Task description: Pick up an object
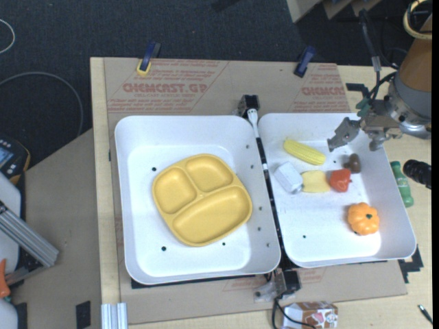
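Two shallow white bins sit side by side on a cardboard-covered bench, seen from a single camera looking down at a slant.

Camera view: the left bin holds a yellow divided plate. The right bin holds the loose things: a corn cob, a white block, a pale yellow piece touching a small red piece, a small brown piece, and an orange pumpkin set apart toward the bin's near right corner.

The arm comes in from three o'clock. Its gripper hangs over the far right part of the right bin, with two grey fingers spread apart and nothing between them.

The nearest thing looks to be the small brown piece, lying just off the gripper at about six o'clock. The small red piece is a little further on, toward seven o'clock. The corn cob lies at nine o'clock from the gripper, its long axis running from ten o'clock to four o'clock. A short drop toward six o'clock would probably meet the small brown piece first.
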Robot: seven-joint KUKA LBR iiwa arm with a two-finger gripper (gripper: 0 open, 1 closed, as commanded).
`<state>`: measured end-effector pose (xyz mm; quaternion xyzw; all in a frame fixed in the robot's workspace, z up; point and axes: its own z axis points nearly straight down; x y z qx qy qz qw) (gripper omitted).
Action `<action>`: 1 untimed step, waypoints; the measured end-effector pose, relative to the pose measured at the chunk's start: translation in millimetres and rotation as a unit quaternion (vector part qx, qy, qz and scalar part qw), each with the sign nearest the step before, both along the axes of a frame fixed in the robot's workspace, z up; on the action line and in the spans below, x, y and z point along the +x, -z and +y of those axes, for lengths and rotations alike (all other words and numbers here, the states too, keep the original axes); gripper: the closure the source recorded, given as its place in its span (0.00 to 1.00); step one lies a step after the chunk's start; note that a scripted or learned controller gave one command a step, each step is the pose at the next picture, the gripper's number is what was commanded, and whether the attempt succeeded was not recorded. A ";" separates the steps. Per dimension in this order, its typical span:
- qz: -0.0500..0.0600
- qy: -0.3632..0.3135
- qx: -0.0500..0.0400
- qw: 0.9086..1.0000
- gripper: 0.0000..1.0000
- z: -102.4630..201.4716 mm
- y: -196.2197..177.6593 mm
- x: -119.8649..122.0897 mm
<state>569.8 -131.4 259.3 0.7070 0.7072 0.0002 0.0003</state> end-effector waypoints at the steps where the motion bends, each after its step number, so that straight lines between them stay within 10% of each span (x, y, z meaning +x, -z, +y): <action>1: -0.002 0.000 0.000 1.000 1.00 0.2 -10.8 0.7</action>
